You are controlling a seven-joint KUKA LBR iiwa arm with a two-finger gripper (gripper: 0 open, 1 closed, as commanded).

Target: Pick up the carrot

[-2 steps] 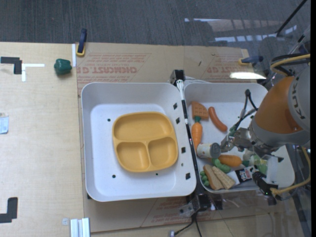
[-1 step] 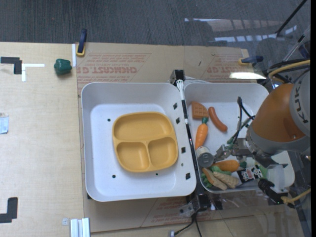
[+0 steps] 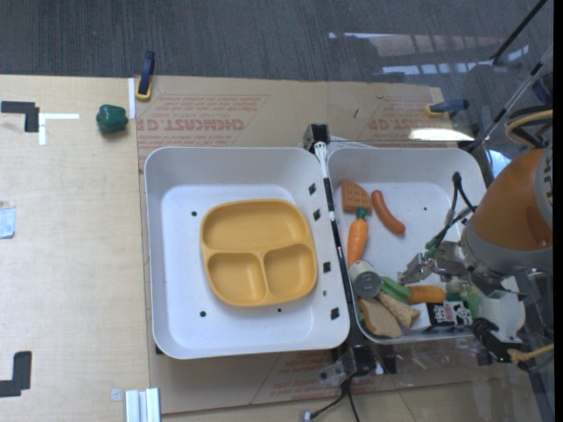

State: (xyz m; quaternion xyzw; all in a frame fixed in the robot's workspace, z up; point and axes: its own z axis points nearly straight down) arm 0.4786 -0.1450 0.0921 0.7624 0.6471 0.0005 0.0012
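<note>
A yellow plate (image 3: 259,251) with three parts sits in the left bin (image 3: 167,236). In the right bin (image 3: 413,170) there is a sausage (image 3: 388,212), a waffle (image 3: 355,197), bread (image 3: 380,317) and a round grey lid (image 3: 367,283). A green pepper (image 3: 112,119) sits on the bench (image 3: 62,262), well apart from the bins. A blue and yellow clamp (image 3: 145,75) is near it.

Bench (image 3: 62,262): light wood surface, partly covered by printed cardboard sheet (image 3: 264,112). On it we count two white bins, left (image 3: 167,262) and right (image 3: 422,170), side by side; a green object (image 3: 112,120), possibly a toy pepper; black brackets (image 3: 22,112).
</note>
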